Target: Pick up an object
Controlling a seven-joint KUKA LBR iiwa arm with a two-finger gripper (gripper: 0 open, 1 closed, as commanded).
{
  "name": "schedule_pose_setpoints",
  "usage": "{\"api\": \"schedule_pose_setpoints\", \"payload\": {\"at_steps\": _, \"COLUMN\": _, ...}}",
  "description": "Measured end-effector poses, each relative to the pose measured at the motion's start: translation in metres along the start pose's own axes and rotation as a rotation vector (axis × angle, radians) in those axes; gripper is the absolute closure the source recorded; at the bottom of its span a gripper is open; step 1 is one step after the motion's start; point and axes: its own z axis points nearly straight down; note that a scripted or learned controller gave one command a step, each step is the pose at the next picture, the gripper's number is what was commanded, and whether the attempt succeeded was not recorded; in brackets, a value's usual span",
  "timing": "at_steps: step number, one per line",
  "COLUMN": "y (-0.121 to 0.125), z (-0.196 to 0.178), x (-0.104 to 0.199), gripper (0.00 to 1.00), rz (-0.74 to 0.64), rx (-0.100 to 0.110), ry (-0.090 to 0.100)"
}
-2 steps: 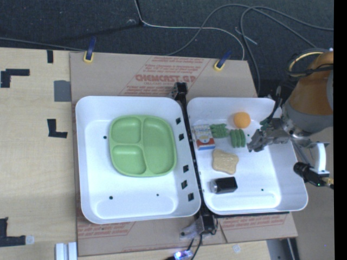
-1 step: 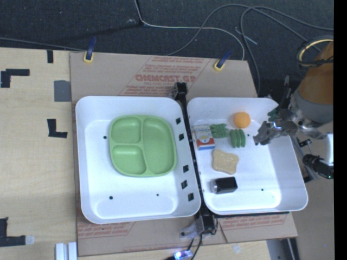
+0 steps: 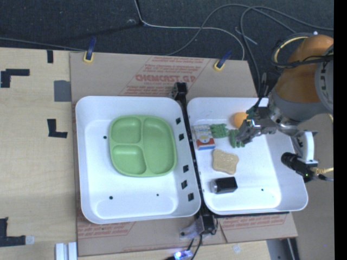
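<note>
We see the gripper (image 3: 248,130) low in the right bin (image 3: 271,196), right of centre, at a green toy (image 3: 237,139) beside an orange ball (image 3: 239,118); its opening we cannot tell.

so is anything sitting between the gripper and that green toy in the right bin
Nothing visible does. The gripper is low in the right bin, right at the green toy. The orange ball sits just behind it and the tan piece lies nearer the camera, both off to the sides.
</note>
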Motion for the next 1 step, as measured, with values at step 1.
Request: {"api": "schedule_pose_setpoints", "payload": {"at_steps": 1, "y": 0.0154, "z": 0.0063, "x": 0.0586, "gripper": 1.00, "rz": -0.001, "rx": 0.001, "ry": 0.000}}
